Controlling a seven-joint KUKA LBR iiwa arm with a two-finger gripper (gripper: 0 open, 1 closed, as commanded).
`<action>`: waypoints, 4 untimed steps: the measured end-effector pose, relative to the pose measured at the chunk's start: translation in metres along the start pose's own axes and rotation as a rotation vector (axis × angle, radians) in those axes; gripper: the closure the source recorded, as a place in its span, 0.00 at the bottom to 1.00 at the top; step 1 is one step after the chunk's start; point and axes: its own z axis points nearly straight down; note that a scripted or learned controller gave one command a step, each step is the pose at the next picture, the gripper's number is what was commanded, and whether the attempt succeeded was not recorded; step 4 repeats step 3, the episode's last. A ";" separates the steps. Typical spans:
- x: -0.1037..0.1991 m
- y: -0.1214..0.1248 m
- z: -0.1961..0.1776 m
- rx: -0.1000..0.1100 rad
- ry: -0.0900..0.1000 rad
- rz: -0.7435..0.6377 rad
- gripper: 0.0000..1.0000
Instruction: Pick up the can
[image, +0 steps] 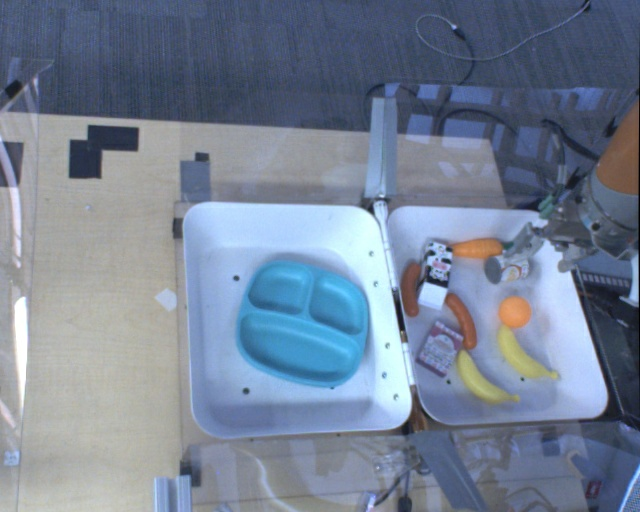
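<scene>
Right now the small grey metal can (505, 267) lies sideways, touching the gripper (527, 248); whether it's gripped, I can't tell.

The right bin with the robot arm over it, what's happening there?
A grey arm reaches in from the right, its end effector at the upper right of the right bin, close beside a small can lying on its side. Whether it grips the can is unclear. Around it lie a carrot, an orange, two bananas and sausages. The left bin holds a blue tray.
</scene>
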 end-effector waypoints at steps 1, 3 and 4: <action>0.002 0.033 0.096 0.000 -0.001 0.015 0.00; 0.055 0.042 -0.025 -0.003 0.000 0.224 1.00; 0.055 0.042 -0.025 -0.003 0.000 0.224 1.00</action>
